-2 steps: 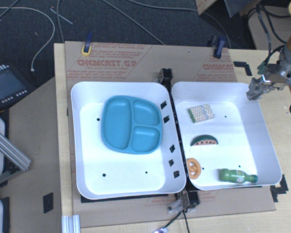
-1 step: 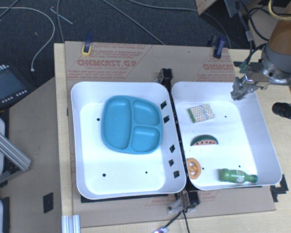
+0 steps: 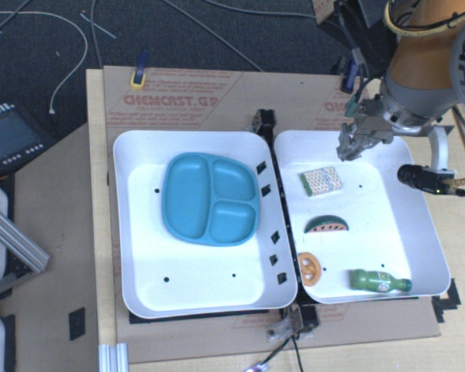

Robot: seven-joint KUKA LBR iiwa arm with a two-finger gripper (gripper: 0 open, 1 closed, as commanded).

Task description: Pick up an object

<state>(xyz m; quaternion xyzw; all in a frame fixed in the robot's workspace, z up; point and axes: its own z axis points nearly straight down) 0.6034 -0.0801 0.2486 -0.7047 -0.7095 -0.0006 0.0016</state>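
You can see the gripper above the right bin, near the little patterned packet. You cannot tell if it is open or closed.

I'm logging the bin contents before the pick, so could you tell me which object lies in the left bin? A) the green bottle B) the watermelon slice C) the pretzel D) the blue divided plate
D: the blue divided plate lies alone in the left bin, while the green bottle, watermelon slice and pretzel all lie in the right bin.
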